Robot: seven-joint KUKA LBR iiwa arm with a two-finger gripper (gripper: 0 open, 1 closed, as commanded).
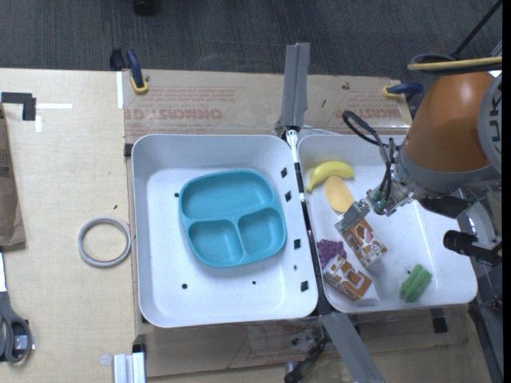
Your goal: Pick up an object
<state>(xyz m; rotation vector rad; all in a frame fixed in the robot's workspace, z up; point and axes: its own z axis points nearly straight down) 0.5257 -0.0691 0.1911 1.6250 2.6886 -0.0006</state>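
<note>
a robot arm's hand [382, 200] hangs over the right-hand bin [447, 294] on a cluttered worktop [64, 182].

the grey arm with its orange band [449, 122] reaches in from the right of the frame, its hand above the middle of the right bin, just up and right of a printed carton [363, 238] lying tilted there; whether the hand is spread or pressed together cannot be told from this angle. a second carton [348, 278] lies below it, beside a purple bunch [330, 250]. a yellow banana [330, 171] and a pale yellow piece [339, 194] sit in the bin's upper left, and a green item [415, 282] lies near its lower right corner. the left bin [152, 238], centre frame, holds a blue divided plate [231, 218]. a tape ring [104, 241] lies on the worktop at left.
</note>
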